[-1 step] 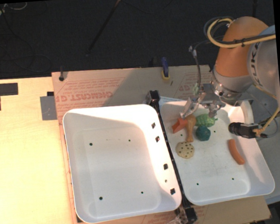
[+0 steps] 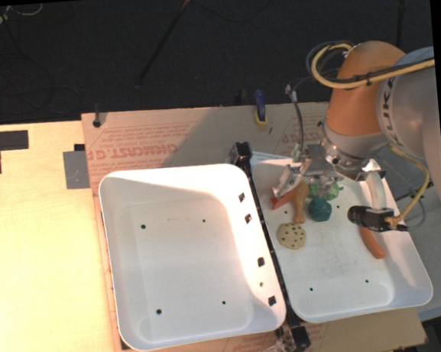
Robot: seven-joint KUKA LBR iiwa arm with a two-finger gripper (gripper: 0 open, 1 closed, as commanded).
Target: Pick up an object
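Hovering over right bin [image 2: 414,285], gripper [image 2: 310,173] is nearing teal ball [image 2: 320,210] (finger state: cannot tell).

Red printed lettering is showing upside down on the brown cardboard sheet [image 2: 148,143] lying under the bins, above the left bin [image 2: 117,219]; it is appearing to read "CHEMCAST", though the letters are small and faint.

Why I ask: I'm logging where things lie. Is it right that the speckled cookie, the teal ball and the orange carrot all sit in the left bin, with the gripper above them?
Not quite: the camera view shows the cookie, teal ball and carrot in the right bin, not the left bin. The gripper is above them.
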